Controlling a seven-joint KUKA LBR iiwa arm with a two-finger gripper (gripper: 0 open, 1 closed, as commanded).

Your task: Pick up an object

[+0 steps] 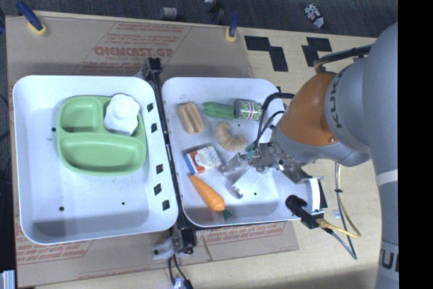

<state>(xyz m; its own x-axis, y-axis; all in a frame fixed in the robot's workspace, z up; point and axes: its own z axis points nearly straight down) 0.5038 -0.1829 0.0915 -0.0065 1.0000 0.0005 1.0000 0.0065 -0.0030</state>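
Observation:
The right bin (pixel 265 212) holds a tan bread roll (pixel 191 117), a green bottle lying on its side (pixel 237 109), a beige peanut-shaped piece (pixel 232 137), a small red and white carton (pixel 203 159) and an orange carrot (pixel 208 193). My gripper (pixel 232 176) reaches in from the right and sits low over the bin floor, just right of the carton and above the carrot's upper end. Its fingers (pixel 226 165) stand open with nothing between them. The peanut-shaped piece lies just above the gripper.
The left bin (pixel 34 213) holds a green divided plate (pixel 101 152) with a white lump (pixel 122 113) in its upper right section. A black divider (pixel 161 145) runs between the bins. The arm's orange band (pixel 312 115) overhangs the right bin's right wall.

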